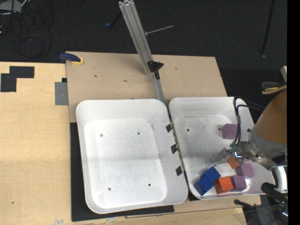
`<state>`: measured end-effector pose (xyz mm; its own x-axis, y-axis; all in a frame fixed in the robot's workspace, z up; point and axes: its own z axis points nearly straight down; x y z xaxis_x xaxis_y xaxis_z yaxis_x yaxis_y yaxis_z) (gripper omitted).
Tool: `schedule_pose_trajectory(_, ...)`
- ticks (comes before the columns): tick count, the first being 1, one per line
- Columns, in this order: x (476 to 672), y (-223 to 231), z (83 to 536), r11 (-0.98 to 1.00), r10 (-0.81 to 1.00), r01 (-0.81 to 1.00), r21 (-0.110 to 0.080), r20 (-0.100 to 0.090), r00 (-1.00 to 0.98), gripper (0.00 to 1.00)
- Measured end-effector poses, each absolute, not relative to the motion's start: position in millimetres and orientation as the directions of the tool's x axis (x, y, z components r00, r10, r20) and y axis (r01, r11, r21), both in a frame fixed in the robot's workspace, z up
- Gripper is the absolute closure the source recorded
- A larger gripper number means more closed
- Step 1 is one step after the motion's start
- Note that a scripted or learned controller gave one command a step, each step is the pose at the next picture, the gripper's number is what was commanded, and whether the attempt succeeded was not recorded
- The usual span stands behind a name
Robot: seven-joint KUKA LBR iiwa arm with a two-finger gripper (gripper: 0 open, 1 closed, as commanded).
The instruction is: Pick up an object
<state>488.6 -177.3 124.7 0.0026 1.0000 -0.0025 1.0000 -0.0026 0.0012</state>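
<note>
The blue block point(207, 180), orange block point(224, 184) and purple block point(239, 182) cluster at the right bin's point(201, 111) near edge, toward its near right corner, which narrows access. The gripper point(233, 156) hangs just beyond them over a brown block point(233, 163), finger state indiscernible. Another purple block point(229, 131) lies farther, near the right wall.

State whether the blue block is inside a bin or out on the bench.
Inside. The blue block lies on the floor of the right bin, near its front rim, beside an orange block.
</note>
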Motion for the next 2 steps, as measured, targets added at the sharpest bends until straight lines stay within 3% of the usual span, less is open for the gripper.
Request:
schedule_pose_trajectory(1,493.2,-180.2,118.4,-0.005,1.000,1.000,0.017,-0.008,0.005,0.00)
schedule_pose_trajectory(2,493.1,-181.4,126.5,-0.014,1.000,1.000,0.017,-0.009,0.014,1.00)
